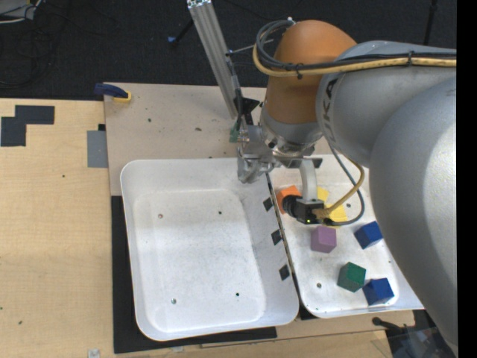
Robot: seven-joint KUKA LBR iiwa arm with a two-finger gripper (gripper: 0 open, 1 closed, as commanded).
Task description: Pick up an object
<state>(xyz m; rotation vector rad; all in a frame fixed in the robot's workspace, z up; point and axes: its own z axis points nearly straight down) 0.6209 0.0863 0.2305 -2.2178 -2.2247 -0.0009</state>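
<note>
Orange block lies at the far end of the right-hand bin, the nearest of the blocks to the gripper. A yellow block is just beside it, with a purple block and a blue block a little nearer the front. A green block and a second blue block sit close together by the front rim. The gripper hangs over the far end of the divide between the bins, at the corner of the left-hand bin. I cannot tell whether it is open or closed. The grey arm reaches over the right-hand bin.
</note>
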